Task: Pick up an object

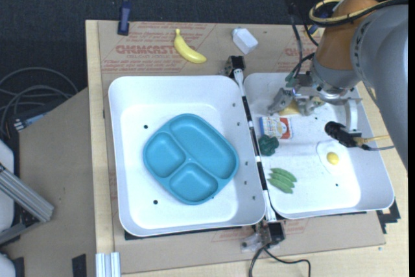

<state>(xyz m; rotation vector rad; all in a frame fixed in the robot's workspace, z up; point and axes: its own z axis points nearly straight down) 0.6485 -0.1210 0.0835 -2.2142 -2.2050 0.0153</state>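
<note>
Tabletop [97,139]: tan cardboard sheet printed "CHEMCAST" in red, over dark carpet; cables at left.
Left bin [130,107]: shallow white plastic, holding a blue three-compartment plate [189,157].
Right bin [369,191]: green pea pod [283,179], green leafy piece [268,144], small printed carton [276,126], fried egg toy [332,157].
Behind bins: yellow banana [187,48], white block [245,41].
Hand [292,100]: low over right bin's far end, above the carton; fingers hard to make out.

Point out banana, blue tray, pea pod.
banana [189,50], camera view, mid-body
blue tray [189,157], camera view, centre divider
pea pod [283,179], camera view, middle
</note>
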